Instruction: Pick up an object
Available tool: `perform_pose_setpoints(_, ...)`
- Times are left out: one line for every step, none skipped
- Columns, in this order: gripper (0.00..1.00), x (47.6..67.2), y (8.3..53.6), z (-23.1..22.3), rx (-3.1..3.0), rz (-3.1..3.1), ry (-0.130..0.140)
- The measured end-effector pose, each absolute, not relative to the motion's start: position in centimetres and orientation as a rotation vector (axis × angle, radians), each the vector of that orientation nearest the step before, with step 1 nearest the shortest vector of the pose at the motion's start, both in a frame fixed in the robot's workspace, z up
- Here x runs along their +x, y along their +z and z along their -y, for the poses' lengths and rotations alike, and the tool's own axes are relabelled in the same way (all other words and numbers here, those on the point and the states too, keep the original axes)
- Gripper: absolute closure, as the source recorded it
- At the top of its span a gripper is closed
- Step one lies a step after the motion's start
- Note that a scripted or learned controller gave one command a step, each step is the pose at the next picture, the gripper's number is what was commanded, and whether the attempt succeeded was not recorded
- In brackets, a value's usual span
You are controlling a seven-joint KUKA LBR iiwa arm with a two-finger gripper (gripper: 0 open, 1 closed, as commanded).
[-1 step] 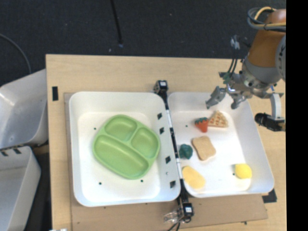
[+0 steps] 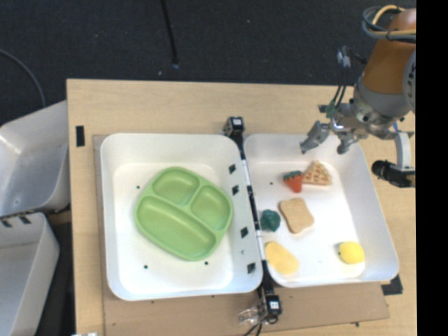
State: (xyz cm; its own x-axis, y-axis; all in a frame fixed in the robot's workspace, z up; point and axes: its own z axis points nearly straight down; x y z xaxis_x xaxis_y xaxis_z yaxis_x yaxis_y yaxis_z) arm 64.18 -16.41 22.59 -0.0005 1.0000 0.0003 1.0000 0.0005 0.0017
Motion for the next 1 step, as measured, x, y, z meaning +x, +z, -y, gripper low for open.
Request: perform_pose_setpoints(0.0, 63.62, 18.26, 16.64, 2.223, -2.22, -0.005)
